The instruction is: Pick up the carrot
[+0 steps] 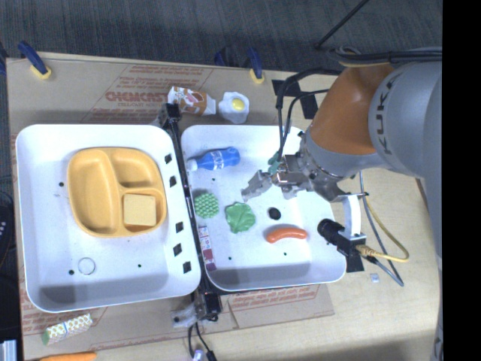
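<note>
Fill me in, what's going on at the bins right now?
The arm reaches in over the right bin, its gripper hovering above the green leafy piece. The carrot lies untouched on the bin floor, nearer the front edge, with a blue bottle behind. The left bin holds a yellow divided tray.

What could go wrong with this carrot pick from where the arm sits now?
1. The gripper hangs above the green leafy item, left of the carrot; a straight descent would likely take the wrong thing.
2. A small dark object lies just above the carrot and could get pinched or knocked.
3. The carrot lies fairly near the right bin's front wall, so a nudge may push it against the slope.
</note>
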Robot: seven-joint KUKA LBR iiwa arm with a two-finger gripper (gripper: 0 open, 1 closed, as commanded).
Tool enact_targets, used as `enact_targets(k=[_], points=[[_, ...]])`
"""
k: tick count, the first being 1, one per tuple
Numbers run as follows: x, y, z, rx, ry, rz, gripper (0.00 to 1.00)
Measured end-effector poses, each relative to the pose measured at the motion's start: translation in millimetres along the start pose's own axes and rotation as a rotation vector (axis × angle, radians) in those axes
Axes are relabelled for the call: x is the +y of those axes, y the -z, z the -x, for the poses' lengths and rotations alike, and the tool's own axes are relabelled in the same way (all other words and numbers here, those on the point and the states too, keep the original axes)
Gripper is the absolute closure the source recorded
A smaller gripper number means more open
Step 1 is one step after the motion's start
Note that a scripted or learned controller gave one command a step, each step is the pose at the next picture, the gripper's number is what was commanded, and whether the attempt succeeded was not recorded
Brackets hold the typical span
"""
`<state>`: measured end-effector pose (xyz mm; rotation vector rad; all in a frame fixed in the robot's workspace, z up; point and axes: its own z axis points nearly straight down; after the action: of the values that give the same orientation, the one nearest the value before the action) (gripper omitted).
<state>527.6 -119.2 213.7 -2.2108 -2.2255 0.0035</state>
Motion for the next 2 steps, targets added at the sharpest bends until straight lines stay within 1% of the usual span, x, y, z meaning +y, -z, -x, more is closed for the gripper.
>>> enact_targets(k=[1,2], points=[[-51,-23,-82,0.000,-0.063,-0.002,0.00],[14,88,-36,-0.003,-0.047,0.004,0.00]])
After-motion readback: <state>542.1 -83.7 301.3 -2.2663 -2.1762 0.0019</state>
